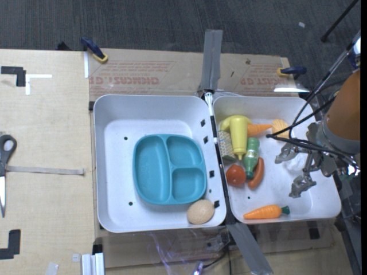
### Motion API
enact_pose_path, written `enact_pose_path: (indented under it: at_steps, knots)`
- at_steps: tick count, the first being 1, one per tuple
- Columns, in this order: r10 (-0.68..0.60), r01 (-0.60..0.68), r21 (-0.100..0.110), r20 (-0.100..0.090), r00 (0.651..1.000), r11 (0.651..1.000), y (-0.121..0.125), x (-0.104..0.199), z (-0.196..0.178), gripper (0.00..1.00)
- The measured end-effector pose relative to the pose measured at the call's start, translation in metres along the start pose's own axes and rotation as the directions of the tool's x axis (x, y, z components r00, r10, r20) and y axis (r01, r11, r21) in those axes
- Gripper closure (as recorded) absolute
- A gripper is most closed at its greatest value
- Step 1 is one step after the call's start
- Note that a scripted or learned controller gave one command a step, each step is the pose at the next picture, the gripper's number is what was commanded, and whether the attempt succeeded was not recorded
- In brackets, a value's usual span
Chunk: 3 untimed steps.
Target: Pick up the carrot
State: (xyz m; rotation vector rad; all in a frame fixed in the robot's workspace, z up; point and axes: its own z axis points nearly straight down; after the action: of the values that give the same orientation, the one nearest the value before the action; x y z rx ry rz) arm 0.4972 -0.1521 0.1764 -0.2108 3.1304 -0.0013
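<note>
Near the front edge of the right bin lies the carrot, its green tip pointing right. Above it and to the right, the gripper hangs over bare bin floor, fingers spread and holding nothing, apart from the carrot. A second carrot lies by the yellow bottle toward the bin's back.

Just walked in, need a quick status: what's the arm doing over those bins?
The arm's end effector hangs over the right bin, holding nothing. The carrot it is meant to pick lies loose near that bin's front edge, apart from the toy food piled against the divider. The left bin holds a blue divided tray and an egg.
</note>
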Motion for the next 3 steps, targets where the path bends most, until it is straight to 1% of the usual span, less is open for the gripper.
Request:
enact_pose_path:
  at_steps: [1, 2, 3]
  knots:
    - [0.047, -0.047, -0.001, 0.000, 0.999, 0.999, 0.003, -0.077, 0.044, 0.00]
    - [0.137, -0.137, 0.000, 0.002, 0.991, 0.991, -0.029, -0.114, 0.084, 0.00]
    - [0.388, -0.388, 0.001, 0.004, 0.921, 0.921, -0.068, -0.116, 0.082, 0.00]
